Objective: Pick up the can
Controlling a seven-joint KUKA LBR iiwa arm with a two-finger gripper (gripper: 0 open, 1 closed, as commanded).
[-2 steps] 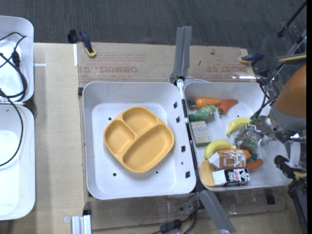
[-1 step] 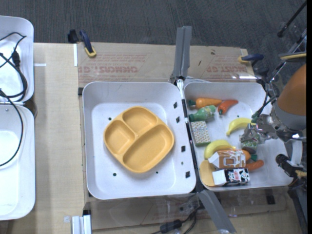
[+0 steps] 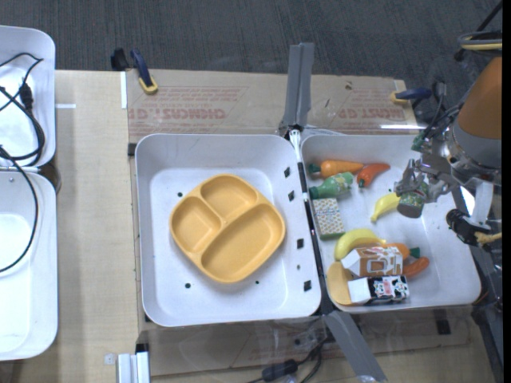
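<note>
The can [image 3: 410, 207] is a small dull grey cylinder in the right bin [image 3: 447, 294], just right of a small yellow banana [image 3: 385, 207]. My gripper [image 3: 412, 195] reaches in from the right and stands directly over the can. Its metal fingers [image 3: 402, 185] come down on either side of the can's top and are closed against it. The can's lower half shows below the fingertips, and I cannot tell whether it still rests on the bin floor. The grey arm with its orange band [image 3: 481, 114] rises to the right.
The right bin also holds a carrot [image 3: 338, 167], an orange pepper [image 3: 372, 172], a green bottle [image 3: 332, 185], a sponge [image 3: 326, 215], a larger banana [image 3: 357, 240] and milk cartons [image 3: 378, 274]. The left bin [image 3: 152, 238] holds a yellow divided plate [image 3: 227, 227].
</note>
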